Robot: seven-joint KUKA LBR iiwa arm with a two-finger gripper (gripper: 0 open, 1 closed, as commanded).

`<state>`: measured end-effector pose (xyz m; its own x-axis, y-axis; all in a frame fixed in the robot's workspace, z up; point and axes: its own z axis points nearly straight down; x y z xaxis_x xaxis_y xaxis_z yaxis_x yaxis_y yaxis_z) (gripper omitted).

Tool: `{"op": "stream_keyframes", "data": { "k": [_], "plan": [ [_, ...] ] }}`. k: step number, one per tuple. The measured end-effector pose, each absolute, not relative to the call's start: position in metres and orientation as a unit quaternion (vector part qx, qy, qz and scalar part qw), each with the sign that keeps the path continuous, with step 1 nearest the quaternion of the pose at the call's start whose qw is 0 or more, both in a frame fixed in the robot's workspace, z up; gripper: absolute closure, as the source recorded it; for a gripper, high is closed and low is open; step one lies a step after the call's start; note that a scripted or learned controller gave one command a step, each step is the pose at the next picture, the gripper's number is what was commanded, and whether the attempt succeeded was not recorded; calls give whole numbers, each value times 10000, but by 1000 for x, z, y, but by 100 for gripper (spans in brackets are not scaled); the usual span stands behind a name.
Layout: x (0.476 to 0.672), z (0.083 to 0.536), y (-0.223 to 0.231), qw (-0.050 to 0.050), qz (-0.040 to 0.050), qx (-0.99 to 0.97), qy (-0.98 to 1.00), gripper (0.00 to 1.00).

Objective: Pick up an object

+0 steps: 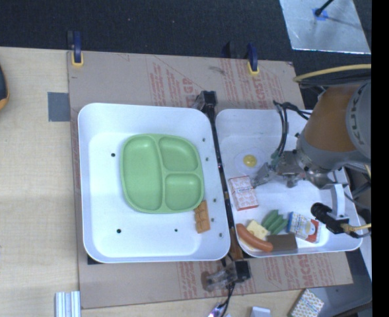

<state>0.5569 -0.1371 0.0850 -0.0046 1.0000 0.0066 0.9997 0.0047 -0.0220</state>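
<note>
Camera view: two white bins are seen side by side on a cardboard sheet (pixel 181 78) that is clamped to the bench. In the left bin (pixel 95 177) a green divided plate (pixel 161 172) is laid near the centre, and a small brown wafer (pixel 201 216) is set by the bin's right wall, close to its near right corner. In the right bin (pixel 247 121) a small yellow disc (pixel 249 160) is found near the middle, with a red-and-white packet (pixel 243 192) just beside the left wall. Along the near edge a hot dog (pixel 255 237), a yellow block (pixel 258 228), green pieces (pixel 275 220) and a red-and-white carton (pixel 304 227) are crowded together. The gripper (pixel 271 171) is lowered over the middle of the right bin, right of the disc and above the packet; nothing is seen held in it, and whether its fingers are apart or together cannot be told.
</note>
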Motion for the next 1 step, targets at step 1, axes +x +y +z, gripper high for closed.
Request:
{"op": "stream_keyframes", "data": {
  "k": [1],
  "plan": [
    [623, 93, -179, -22, -2, -7052, -7090, 0]
  ]
}}
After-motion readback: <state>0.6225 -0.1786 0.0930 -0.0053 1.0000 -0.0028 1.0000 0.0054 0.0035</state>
